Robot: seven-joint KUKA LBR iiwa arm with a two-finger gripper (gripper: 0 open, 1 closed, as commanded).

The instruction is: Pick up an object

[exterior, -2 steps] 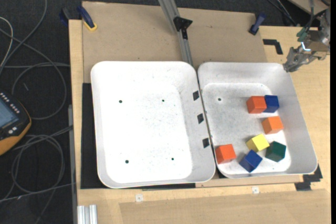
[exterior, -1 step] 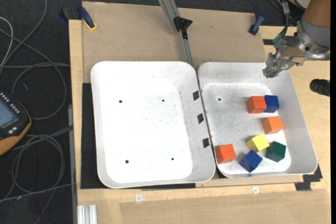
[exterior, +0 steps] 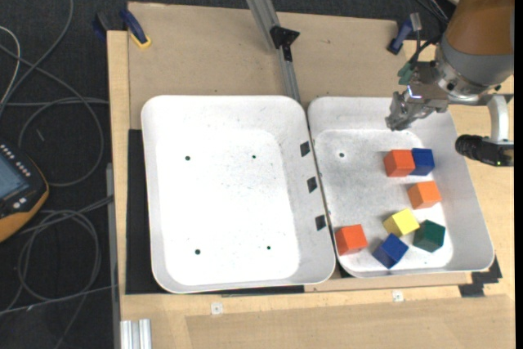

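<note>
While the hand hangs over the far part of the right bin, nothing shows between its fingers and I cannot tell whether they are apart or together, so the pick looks not yet made. All the candidates lie in that bin: a red cube touching a blue cube, an orange cube, then a yellow cube, green cube, dark blue cube and orange-red cube near the worktop's near right corner; the left bin carries only dark specks

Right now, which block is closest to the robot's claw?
The red-orange block beside the upper blue block, just below the gripper; the others lie lower.
</note>
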